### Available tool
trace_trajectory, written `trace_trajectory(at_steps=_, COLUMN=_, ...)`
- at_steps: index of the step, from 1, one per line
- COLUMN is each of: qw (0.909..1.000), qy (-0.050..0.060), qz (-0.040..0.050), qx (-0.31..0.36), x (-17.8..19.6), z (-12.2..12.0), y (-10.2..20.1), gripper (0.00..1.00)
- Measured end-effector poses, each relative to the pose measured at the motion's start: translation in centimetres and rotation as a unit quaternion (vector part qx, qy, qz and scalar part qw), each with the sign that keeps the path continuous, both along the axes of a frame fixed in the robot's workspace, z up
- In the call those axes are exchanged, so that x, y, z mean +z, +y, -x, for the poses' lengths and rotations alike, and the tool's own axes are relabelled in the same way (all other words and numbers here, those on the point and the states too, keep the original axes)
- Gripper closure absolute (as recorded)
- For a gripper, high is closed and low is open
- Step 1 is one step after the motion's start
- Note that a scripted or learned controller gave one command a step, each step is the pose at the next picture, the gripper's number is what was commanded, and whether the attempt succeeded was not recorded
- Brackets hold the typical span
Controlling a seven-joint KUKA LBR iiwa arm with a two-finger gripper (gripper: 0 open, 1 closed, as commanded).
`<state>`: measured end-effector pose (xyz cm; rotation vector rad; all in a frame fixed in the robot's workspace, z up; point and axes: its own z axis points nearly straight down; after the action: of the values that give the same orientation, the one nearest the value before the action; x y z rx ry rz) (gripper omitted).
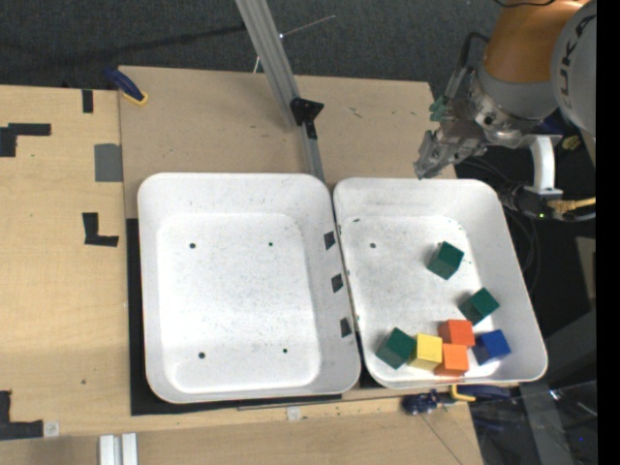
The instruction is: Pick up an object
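The left bin (165, 260) offers nothing to grasp. The right bin (387, 211) holds 7 blocks: a green block (447, 260) alone mid-bin, the rest clustered along the near edge. The pincer (433, 161) hangs above the far rim, carrying nothing; I cannot tell how wide it stands. Judging by this, the approach step is in hand; next, it must descend over 1 block. The arm's upper part is cut off.
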<state>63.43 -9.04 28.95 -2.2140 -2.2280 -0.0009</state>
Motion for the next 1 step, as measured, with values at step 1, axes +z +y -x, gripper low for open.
trace_trajectory(at_steps=1, qw=1.0, qy=0.001, qz=0.0002, qx=0.0, x=-0.61, z=-0.6, y=5.14, gripper=1.0)
